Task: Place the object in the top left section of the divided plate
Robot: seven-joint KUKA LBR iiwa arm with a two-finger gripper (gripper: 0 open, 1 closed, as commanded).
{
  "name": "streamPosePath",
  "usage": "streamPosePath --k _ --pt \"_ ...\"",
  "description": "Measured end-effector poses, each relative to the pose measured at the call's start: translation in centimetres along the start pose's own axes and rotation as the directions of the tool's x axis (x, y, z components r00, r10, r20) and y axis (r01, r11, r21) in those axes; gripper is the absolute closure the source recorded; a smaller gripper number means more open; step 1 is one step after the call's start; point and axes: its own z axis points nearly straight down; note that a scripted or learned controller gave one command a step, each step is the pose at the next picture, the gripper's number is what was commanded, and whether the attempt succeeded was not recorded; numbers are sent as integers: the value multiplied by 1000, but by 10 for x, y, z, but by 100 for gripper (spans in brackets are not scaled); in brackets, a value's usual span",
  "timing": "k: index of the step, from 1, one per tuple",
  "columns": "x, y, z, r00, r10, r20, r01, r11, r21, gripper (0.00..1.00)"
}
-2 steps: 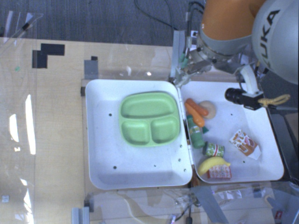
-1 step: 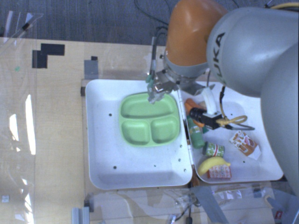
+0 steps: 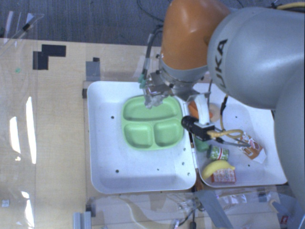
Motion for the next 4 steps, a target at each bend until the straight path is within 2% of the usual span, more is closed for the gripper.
streamPosePath --k 1,2,3,4 --pt "25 1 -61 998 59 0 -59 998 -1 100" --pt "61 -12 43 1000 16 0 -16 1000 4 100" --pt "24 -67 -69 969 246 0 -246 969 -1 100" --pt "36 -33 -86 966 259 1 -259 966 1 100"
